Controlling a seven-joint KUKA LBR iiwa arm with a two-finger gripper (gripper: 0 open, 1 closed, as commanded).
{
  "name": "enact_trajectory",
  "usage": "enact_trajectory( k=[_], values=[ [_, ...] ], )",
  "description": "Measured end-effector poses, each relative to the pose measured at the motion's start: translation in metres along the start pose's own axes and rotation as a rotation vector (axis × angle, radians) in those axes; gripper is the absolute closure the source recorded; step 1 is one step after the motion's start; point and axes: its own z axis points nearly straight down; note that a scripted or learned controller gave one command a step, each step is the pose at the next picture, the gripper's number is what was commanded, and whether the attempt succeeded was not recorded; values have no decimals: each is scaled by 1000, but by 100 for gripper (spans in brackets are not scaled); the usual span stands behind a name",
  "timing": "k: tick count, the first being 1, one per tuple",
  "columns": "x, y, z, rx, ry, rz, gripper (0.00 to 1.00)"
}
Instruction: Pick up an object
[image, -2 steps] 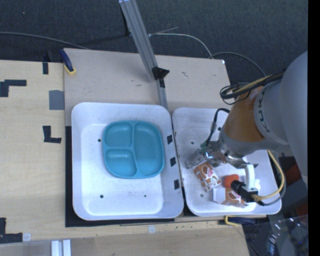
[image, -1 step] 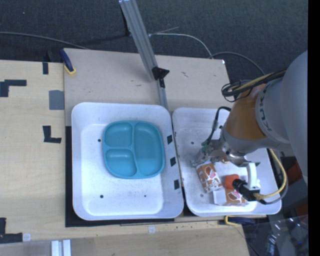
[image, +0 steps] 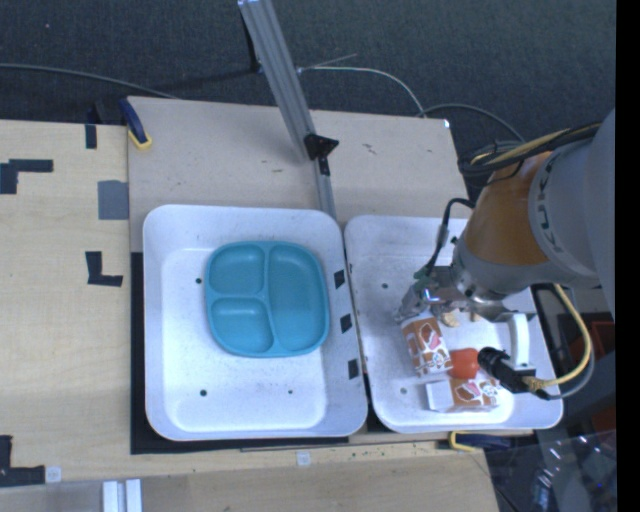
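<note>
- The bench bears two shallow white bins side by side; every place below is given from the right bin.
- The left bin touches the right bin's left wall and holds a teal divided plate, which lies flat, well apart from that wall.
- The grey arm with its orange band reaches in over the right bin's right rim and hangs above the bin's middle.
- A slanted metal rail runs down from the far edge of the bench to the far left corner of the right bin.
- The gripper sits low over the middle of the right bin, just above the carton; whether its fingers are spread or pressed together cannot be told from this slant.
- A white and orange patterned carton lies on the right bin's floor, nearer its front, directly below the gripper and seemingly touching it.
- A flat white and orange packet lies at the right bin's front right corner, just beside the carton.
- A small red object rests between the carton and the packet.
</note>
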Motion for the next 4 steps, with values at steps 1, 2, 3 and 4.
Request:
enact_trajectory(
  k=[1, 2, 3, 4],
  values=[
    [3, -3, -62, -3, -1, 0, 100],
    [3, -3, -66, 2, 0, 0, 100],
    [57, 15, -77, 2, 2, -6, 100],
    [105, 38, -88, 1, 1, -5, 100]
  ],
)
